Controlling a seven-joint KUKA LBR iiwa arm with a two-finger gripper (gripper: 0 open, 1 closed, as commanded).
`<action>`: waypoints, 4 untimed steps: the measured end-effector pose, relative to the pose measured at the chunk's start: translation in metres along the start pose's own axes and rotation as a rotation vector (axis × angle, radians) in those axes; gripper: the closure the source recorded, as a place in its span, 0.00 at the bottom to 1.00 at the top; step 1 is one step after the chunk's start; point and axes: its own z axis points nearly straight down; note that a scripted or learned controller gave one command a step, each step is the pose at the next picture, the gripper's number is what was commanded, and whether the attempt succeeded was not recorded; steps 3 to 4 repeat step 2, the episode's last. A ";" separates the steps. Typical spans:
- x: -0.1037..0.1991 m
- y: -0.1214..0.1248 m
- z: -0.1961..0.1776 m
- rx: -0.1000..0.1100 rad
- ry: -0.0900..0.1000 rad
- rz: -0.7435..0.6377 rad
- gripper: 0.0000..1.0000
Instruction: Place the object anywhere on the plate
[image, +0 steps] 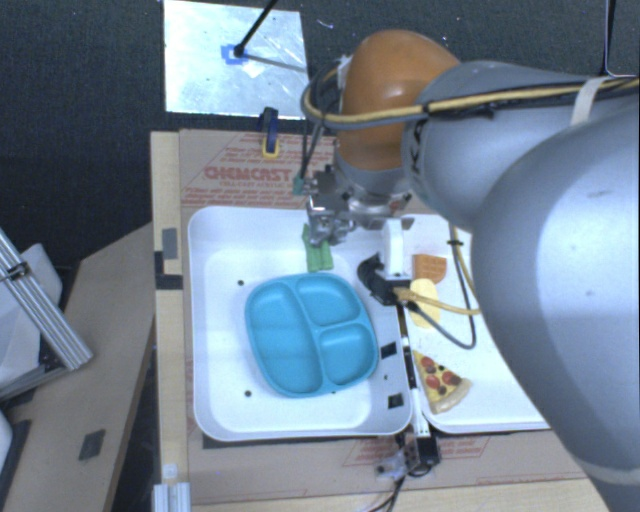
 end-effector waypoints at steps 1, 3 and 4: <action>0.058 -0.006 -0.003 0.000 0.001 -0.001 1.00; 0.054 -0.005 -0.003 0.001 -0.001 0.004 0.00; 0.054 -0.005 -0.003 0.001 -0.001 0.004 0.00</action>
